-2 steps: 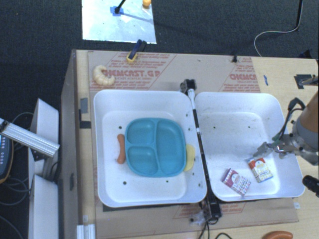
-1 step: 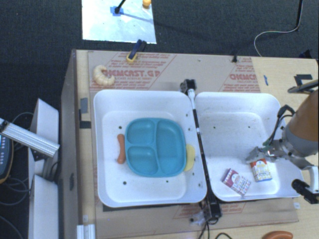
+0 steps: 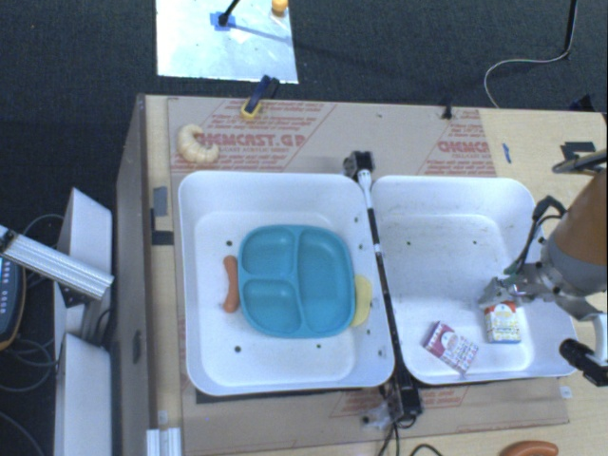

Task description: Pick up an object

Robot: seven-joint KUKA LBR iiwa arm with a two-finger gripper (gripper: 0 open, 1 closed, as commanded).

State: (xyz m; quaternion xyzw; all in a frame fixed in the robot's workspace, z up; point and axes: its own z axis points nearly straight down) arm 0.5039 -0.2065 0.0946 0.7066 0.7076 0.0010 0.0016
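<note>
A small white carton with a red top [image 3: 504, 324] lies on the floor of the right bin [image 3: 446, 207], near its right wall. My gripper [image 3: 503, 294] hangs right at the carton's far end, open, with its fingers spread on either side of the red top. Whether they touch the carton I cannot tell. A red and white patterned packet [image 3: 450, 346] lies to the carton's left, near the bin's front wall. The grey arm with its orange band [image 3: 581, 245] comes in from the right edge.
The left bin [image 3: 204, 255] holds a blue divided plate [image 3: 295, 280], an orange sausage [image 3: 230, 284] to its left and a yellow piece [image 3: 363, 298] tucked under its right side. A pale curled toy [image 3: 197, 144] and a yellow-blue tool [image 3: 257, 99] lie on the bench behind.
</note>
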